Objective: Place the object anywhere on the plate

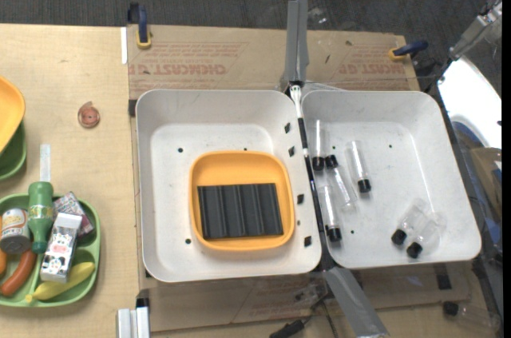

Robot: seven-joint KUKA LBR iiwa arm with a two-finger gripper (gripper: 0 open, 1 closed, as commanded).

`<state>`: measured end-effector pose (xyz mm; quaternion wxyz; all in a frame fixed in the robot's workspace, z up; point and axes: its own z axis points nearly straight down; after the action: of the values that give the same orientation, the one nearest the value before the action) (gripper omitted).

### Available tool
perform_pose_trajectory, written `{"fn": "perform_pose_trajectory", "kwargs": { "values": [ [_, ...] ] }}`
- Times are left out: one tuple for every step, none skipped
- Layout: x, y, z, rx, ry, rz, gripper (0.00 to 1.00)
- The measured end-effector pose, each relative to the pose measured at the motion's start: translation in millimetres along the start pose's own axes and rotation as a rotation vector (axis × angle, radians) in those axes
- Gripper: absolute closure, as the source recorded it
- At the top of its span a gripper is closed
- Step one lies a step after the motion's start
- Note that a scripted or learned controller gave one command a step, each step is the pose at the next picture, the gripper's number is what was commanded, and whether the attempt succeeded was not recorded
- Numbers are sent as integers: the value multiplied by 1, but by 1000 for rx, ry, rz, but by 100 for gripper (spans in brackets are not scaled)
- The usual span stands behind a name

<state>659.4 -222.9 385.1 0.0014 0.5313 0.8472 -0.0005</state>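
In the camera view, the orange plate (239, 161) is sitting in the left bin (160, 129), and a dark ridged slab (242, 211) is covering most of its floor. The right bin (431, 129) is holding several clear tubes (359, 165) with black caps. Some are lying near the wall shared with the left bin, one is resting toward the middle, and a pair (417, 226) is lying bunched near the front right corner. The clear bodies are fading into the white floor, so an exact count is hard to make, and none of them is touching the plate. At the top right, a pale blurred piece of the arm (481, 26) is being cut off by the frame edge, well apart from the tubes. Whether the gripper is apart or together cannot be told. On the wooden bench to the left, a green tray (84, 276) of toy food is running out of frame, and an orange bowl (9, 114) is showing only an edge. A small pink disc (89, 115) is lying beside it, too small to identify.
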Motion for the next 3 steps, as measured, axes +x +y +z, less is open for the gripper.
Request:
{"fn": "perform_pose_trajectory", "kwargs": {
  "values": [
    [48, -84, -57, 1, 2, -153, 0],
    [16, -31, -56, -2, 0, -595, 0],
    [31, -62, -7, -2, 1, -941, 0]
  ]
}}
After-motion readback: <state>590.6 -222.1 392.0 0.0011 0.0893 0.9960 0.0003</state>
